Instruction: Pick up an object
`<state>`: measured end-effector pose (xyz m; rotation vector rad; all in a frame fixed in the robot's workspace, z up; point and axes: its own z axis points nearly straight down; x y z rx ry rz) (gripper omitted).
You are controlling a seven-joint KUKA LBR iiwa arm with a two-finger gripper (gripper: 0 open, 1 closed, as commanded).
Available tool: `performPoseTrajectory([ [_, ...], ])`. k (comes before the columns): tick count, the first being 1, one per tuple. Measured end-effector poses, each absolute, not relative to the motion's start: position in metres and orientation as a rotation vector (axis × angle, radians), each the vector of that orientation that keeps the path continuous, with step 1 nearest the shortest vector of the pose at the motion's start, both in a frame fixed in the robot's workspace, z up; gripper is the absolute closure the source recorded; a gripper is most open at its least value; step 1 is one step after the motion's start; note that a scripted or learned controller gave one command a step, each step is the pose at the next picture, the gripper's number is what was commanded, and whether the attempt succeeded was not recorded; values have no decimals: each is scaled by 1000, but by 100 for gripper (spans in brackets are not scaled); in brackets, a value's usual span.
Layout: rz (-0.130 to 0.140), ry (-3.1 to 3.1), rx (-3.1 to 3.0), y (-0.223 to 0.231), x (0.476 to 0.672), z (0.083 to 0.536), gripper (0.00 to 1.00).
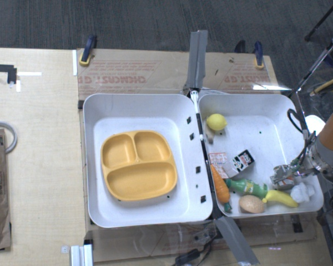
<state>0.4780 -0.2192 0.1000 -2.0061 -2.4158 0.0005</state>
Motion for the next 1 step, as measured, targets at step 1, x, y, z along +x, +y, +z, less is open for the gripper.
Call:
performPoseTrajectory([
  [1,3,-2326,-2113,-217,528,240,100],
])
